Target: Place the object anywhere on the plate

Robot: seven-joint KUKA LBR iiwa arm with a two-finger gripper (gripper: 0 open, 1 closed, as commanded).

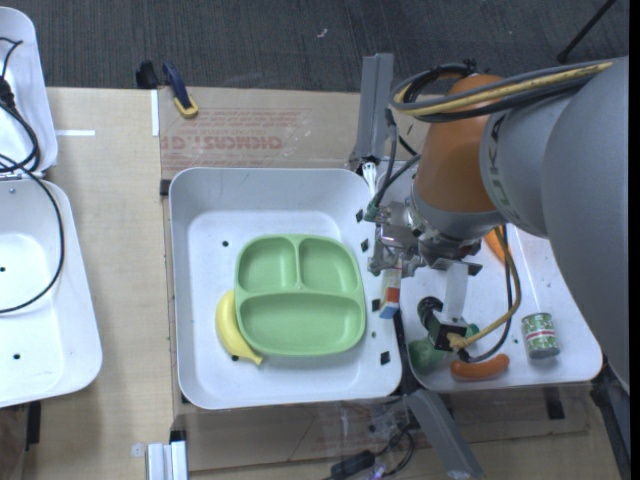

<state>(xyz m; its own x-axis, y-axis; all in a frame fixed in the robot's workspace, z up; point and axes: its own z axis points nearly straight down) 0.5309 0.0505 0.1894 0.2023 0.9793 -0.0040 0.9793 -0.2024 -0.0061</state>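
Gripper (392, 290) — beside green plate (300, 296)

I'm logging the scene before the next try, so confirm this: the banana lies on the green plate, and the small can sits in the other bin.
Not quite. The camera view shows the banana lying on the bin floor beside the green plate, against its left rim, not on it. The rest holds: the small can sits in the other bin.

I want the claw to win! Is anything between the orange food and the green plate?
A small green thing and the bins' rims lie between the orange food and the green plate; the claw hangs above them. The banana sits on the plate's far side.
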